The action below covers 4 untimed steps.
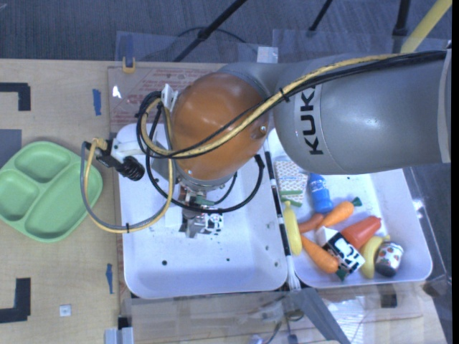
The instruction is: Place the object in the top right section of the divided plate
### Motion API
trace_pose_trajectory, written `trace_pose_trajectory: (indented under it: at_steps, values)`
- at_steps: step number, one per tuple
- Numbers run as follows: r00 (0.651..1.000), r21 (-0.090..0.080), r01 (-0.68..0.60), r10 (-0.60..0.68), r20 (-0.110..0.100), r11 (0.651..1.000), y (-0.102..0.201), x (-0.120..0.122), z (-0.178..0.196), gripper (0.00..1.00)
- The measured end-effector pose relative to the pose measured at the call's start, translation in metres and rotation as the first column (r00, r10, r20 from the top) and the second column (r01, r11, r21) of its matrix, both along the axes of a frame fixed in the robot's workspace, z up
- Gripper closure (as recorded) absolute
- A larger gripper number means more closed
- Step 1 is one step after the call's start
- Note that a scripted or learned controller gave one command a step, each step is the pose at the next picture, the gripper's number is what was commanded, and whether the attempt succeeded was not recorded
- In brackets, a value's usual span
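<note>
Divided plate (44, 190): green, on the worktop (64, 278) left of the left bin (208, 264), apart from it. Hand (195, 224) low over the left bin's floor; a small black-and-white object (214, 223) sits right at its tip. Grip state: cannot tell. Right bin (412, 213) holds toy carrots (323, 256), blue bottle (318, 192), banana (291, 228).

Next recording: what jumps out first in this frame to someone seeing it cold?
The big grey arm with its orange band dominates, reaching in from the right over the left bin, with yellow and black cables looped around it. Its tool hangs low above that bin's floor. Next come the bright toy foods piled in the right bin, including a carrot, and the green divided plate on the bench at far left.
</note>
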State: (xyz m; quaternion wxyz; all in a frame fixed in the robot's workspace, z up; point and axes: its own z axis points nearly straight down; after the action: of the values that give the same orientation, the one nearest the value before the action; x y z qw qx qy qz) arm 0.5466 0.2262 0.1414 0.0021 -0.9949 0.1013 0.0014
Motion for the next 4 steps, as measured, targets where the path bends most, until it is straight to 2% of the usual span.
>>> trace_pose_trajectory:
  at_steps: [1, 2, 3, 4]
  values:
    - [1.0, 0.001, 0.014, -0.014, 0.006, 1.0, -0.007, -0.031, -0.04, 1.0]
    - [1.0, 0.006, 0.015, -0.015, 0.004, 1.0, -0.004, -0.032, -0.031, 1.0]
    - [0.987, 0.004, 0.163, -0.163, 0.016, 0.987, 0.003, -0.014, -0.043, 1.0]
    - [1.0, -0.003, 0.003, -0.003, 0.001, 1.0, -0.033, -0.054, -0.04, 1.0]
